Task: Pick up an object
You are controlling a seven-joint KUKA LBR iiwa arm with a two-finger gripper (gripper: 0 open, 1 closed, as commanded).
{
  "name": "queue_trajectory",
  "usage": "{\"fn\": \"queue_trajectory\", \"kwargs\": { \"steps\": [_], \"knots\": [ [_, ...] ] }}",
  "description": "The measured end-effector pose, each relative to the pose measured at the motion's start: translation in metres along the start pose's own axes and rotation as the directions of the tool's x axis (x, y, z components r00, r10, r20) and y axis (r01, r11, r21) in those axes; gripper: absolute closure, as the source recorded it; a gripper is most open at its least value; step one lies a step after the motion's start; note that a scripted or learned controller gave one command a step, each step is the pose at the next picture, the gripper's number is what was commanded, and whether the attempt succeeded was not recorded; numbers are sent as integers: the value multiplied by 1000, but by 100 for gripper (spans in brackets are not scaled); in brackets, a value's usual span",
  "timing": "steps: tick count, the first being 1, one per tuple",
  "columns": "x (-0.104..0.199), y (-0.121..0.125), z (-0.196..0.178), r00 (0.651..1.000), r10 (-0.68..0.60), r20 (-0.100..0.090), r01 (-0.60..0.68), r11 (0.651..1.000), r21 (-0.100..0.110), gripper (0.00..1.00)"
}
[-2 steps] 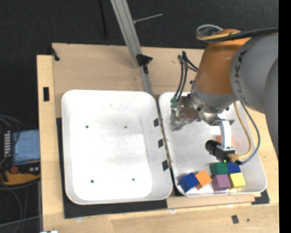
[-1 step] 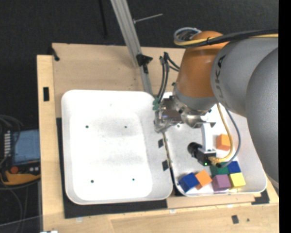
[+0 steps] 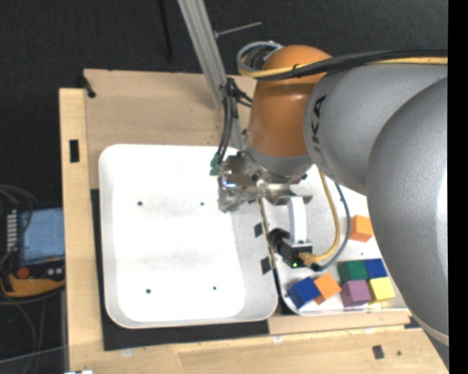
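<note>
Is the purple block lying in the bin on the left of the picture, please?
No, the purple block lies in the bin on the picture's right, beside the yellow block.

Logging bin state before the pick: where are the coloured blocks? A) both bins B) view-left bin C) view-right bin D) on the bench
C: the blue block, purple block and yellow block sit clustered in the near corner of the view-right bin.

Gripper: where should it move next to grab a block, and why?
Probably toward the front corner of the right bin. The gripper hangs by the edge between the two bins, apart from the blocks, while the blue block and orange block lie together in that corner.
</note>
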State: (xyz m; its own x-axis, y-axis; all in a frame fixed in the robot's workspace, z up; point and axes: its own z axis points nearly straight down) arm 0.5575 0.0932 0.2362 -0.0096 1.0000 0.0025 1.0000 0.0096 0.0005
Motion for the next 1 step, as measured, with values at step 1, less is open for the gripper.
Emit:
{"fn": "queue_trajectory", "kwargs": {
  "steps": [1],
  "knots": [
    [-4,0,0,1000,6,2,-6,1000,1,0]
  ]
}}
